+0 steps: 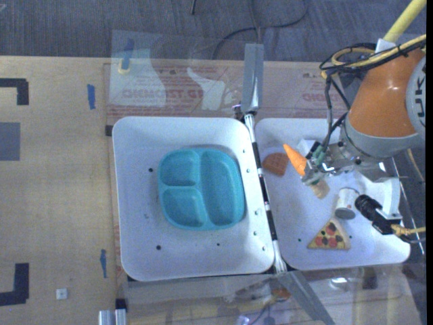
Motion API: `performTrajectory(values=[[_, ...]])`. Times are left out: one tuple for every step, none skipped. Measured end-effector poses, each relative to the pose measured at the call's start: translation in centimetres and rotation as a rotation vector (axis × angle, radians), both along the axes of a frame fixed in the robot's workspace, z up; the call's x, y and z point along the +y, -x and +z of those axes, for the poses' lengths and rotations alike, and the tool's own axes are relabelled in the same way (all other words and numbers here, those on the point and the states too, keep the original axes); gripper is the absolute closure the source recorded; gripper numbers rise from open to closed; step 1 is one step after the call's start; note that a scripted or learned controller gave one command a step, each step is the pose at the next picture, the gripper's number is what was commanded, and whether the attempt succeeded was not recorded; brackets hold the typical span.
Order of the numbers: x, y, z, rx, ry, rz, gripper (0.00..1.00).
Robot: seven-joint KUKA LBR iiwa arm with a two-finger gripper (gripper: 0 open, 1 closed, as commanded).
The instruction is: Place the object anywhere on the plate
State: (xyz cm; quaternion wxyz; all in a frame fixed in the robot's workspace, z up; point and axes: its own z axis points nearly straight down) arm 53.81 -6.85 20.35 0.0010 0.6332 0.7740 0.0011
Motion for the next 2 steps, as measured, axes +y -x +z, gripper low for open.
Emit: performTrajectory(values=[[7.8,-1.1,-1.9,0.003,0.000,0.107,1.00],[14.6,-1.6,-1.9,0.001,0.000,0.118,1.00]])
